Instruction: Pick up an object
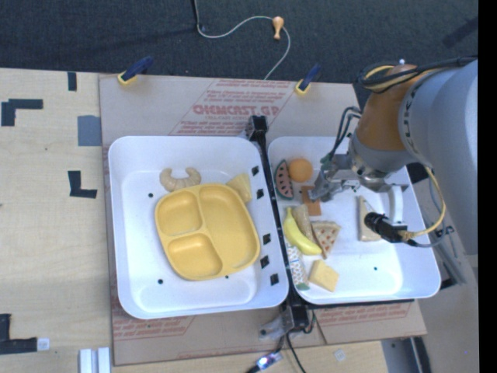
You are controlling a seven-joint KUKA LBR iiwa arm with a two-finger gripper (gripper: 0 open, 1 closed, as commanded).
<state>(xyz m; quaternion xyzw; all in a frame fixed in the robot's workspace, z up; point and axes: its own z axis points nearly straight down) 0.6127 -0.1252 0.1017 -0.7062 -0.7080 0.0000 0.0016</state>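
Two shallow white bins are set side by side on a cardboard sheet (233, 111) laid over the desk (39, 208); the sheet is held at its far edge by two clamps with blue and yellow parts (135, 70). In the left bin (128, 231) a yellow divided tray (206, 230) is seen, tilted a little, with a pale curved piece (179, 179) just beyond its far edge and a pale yellow wedge (241, 185) touching its right corner. In the right bin (388, 274) toy foods are gathered toward the left wall: a watermelon slice (283, 179), an orange ball (301, 169) beside it, a banana (298, 235), a pizza slice (325, 235) touching the banana, a cheese block (324, 275) nearest the front, and a sandwich piece (367, 217) further right. The arm (404, 123) is reached in from the right, and the pincer (317, 193) is lowered into the right bin just beside the orange ball and above a small brown piece (313, 207); whether the pincer is open or closed cannot be told, and nothing can be made out as gripped. A thin cable (233, 29) is laid on the dark floor beyond the desk.
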